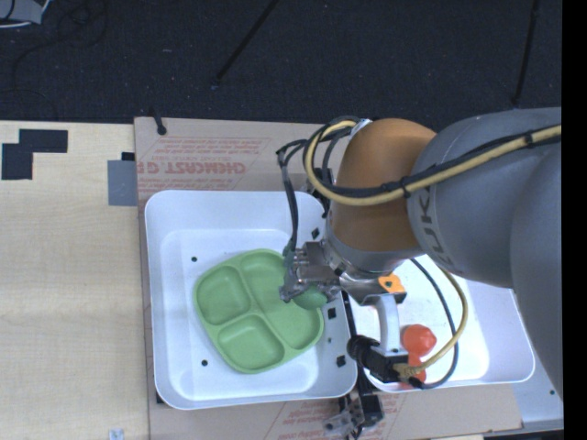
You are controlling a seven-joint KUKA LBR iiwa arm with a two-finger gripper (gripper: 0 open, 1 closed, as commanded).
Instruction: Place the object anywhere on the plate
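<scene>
Nearest, a small round red thing (419, 338) lies in the right bin (500, 342), beside some black and yellow cables. It looks smooth and shiny, a bit like a tomato. I think it is the object to move, and it is not on the plate (240, 312) yet.

Further back, the gripper (301, 287) hangs over the green plate's right edge, in the left bin (174, 246). I cannot tell if it holds anything.

The red thing could roll away when grabbed. The gripper could also bump the plate and push it.
</scene>
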